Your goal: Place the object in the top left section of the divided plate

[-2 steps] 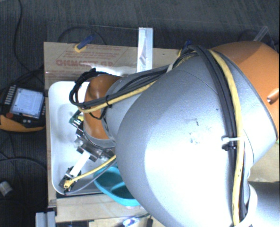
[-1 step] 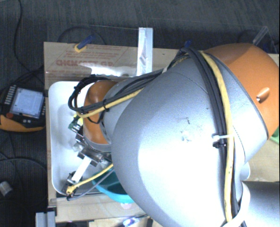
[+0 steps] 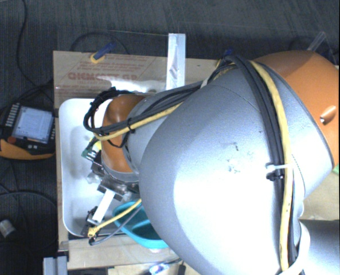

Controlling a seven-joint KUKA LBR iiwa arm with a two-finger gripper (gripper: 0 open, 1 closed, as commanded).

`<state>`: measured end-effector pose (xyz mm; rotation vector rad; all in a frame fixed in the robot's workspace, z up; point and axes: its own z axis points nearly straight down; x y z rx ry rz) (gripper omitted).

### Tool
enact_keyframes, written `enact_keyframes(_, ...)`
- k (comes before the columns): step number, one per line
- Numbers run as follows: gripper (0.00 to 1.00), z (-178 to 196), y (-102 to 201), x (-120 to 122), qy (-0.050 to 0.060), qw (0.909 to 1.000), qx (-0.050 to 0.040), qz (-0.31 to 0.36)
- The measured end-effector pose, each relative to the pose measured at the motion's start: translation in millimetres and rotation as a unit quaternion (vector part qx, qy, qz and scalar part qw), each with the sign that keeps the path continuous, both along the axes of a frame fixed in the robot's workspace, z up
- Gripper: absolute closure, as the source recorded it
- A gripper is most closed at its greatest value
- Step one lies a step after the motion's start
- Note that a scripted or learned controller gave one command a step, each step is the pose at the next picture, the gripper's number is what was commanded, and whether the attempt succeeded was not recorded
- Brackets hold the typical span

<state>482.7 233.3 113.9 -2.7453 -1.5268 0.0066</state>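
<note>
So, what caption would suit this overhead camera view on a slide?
Grey robot arm reaches down into a white bin, covering much of it; a turquoise object peeks out beneath the arm.

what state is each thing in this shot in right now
arm: bent down into the white bin, covering most of the bench
gripper: low inside the white bin; whether it holds anything cannot be told
white bin: upright, largely hidden by the arm
teal plate: at the bin's lower edge, mostly hidden under the arm, sections not visible
handheld pendant: lying on the floor left of the bench, screen facing up
</note>
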Motion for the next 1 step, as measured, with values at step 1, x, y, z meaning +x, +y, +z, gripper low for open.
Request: enact_keyframes(1,0.0,48.1,0.3,0.3,0.0,0.9963,0.0011,0.086)
